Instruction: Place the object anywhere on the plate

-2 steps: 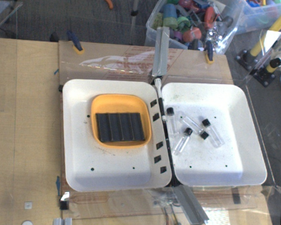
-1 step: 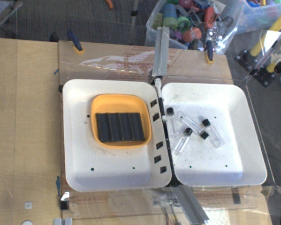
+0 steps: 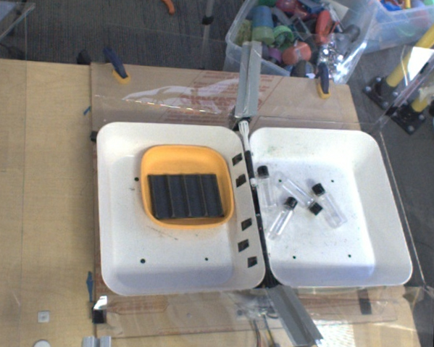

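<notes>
Across the divider from the yellow plate (image 3: 187, 158), clear vials (image 3: 281, 222) lie scattered in the right bin (image 3: 358, 242); my gripper's state I cannot tell

The bench (image 3: 34, 196) bears two white bins (image 3: 111, 258).

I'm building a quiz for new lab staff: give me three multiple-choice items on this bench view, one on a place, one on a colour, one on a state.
1. Which bin holds the plate?
A) left bin
B) right bin
C) neither

2. What colour is the plate?
A) blue
B) orange-yellow
C) green

3. How do the clear vials lie?
A) stacked on the plate
B) standing in a rack
C) scattered on the right bin floor

Key: 1 A, it sits inside the left bin. 2 B, its rim is orange-yellow around a dark ribbed block. 3 C, they lie loose on their sides.
</notes>
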